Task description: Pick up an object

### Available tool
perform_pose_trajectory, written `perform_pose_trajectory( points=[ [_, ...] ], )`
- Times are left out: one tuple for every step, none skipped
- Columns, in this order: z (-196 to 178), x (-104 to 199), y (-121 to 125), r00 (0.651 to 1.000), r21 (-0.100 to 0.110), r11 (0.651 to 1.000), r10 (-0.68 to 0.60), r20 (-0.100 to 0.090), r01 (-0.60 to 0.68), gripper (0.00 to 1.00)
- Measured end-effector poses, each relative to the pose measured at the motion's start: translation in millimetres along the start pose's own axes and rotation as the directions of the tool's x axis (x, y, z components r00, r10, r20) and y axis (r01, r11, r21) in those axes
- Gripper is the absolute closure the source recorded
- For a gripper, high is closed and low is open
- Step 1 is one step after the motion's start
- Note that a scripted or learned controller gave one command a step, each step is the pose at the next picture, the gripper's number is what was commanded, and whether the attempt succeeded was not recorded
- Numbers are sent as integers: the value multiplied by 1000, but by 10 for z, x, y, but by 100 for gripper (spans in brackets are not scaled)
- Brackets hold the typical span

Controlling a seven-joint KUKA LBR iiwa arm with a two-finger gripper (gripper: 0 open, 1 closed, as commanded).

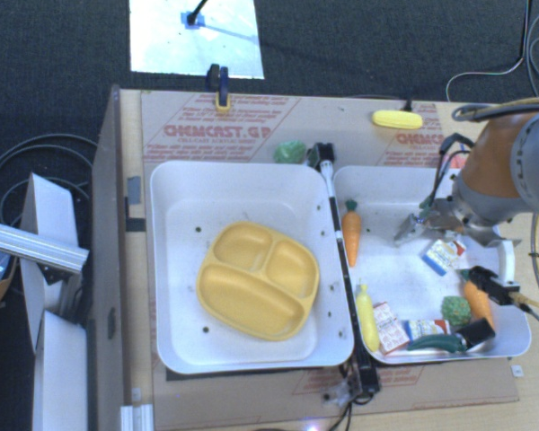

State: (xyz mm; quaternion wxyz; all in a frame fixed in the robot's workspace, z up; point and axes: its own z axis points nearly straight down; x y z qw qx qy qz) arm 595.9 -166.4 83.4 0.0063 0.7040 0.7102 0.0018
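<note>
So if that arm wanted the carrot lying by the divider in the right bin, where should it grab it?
Probably across the thick orange middle of the carrot, coming straight down from above. It lies flat and lengthwise, green top toward the far wall, so the claw would likely do best closing across its narrow width. The right bin's dividing wall runs close along one side, leaving little room there.

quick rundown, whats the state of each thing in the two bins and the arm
yellow divided plate: flat in the left bin, nothing in its sections
carrot: lying at the right bin's left wall
corn cob: lying along the same wall, lower down
small carton: lying loose, near the gripper
broccoli: lying in the lower right corner
gripper: over the right bin, nothing seen between its fingers
</note>
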Motion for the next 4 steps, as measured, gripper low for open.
perform_pose_trajectory(
  points=[
    [-1085,540,696,1000,-6,1000,-4,-5,4,0],
    [-9,782,673,1000,2,1000,5,-6,-5,0],
    [-133,771,670,1000,4,1000,1,-4,-1,100],
    [-1076,1332,-38,1000,7,1000,0,-10,0,100]
  ],
)
